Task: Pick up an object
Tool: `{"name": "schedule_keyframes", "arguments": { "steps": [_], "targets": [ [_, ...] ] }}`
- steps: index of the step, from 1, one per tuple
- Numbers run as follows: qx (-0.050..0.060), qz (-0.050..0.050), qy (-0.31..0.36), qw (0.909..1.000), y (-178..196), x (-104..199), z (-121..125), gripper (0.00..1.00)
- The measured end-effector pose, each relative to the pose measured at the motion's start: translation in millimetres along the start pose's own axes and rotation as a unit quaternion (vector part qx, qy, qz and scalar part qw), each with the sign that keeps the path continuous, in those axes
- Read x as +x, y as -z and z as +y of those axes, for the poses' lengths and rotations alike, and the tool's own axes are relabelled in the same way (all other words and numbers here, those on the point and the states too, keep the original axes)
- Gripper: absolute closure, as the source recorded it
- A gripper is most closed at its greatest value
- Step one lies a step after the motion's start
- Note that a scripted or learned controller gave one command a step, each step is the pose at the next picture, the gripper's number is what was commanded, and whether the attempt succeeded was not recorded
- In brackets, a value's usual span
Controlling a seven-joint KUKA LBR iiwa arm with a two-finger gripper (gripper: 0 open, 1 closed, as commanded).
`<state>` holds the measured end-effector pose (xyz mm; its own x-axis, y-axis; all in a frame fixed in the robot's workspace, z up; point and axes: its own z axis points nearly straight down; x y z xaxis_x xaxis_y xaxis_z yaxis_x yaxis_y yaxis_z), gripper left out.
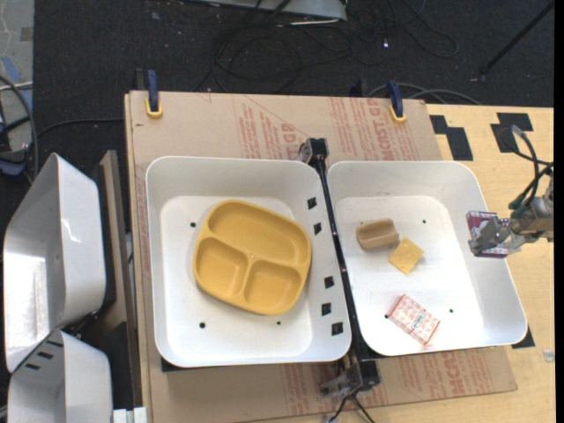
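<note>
Gripper (pixel 490 234) is sitting at the right bin's (pixel 493 300) right rim; can't tell its state. Brown block (pixel 377 233), yellow wedge (pixel 406 256) and pink packet (pixel 413 317) are lying loose there, likely candidates. Yellow tray (pixel 252 256) is filling the left bin (pixel 167 263).

Left bin (pixel 167 263): yellow tray (pixel 252 256) fills the middle, bare floor along the walls. Right bin (pixel 458 179): brown block (pixel 377 233) and yellow piece (pixel 406 256) close together, packet (pixel 414 318) apart near front wall; back and right floor open.
</note>
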<state>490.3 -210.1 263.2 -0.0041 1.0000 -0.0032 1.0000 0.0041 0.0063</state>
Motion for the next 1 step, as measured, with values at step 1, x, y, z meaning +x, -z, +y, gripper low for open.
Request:
{"name": "schedule_keyframes", "arguments": {
  "steps": [1],
  "targets": [
    [0.002, 0.002, 0.002, 1.0000, 6.2, 51.6, 4.4, 1.00]
  ]
}}
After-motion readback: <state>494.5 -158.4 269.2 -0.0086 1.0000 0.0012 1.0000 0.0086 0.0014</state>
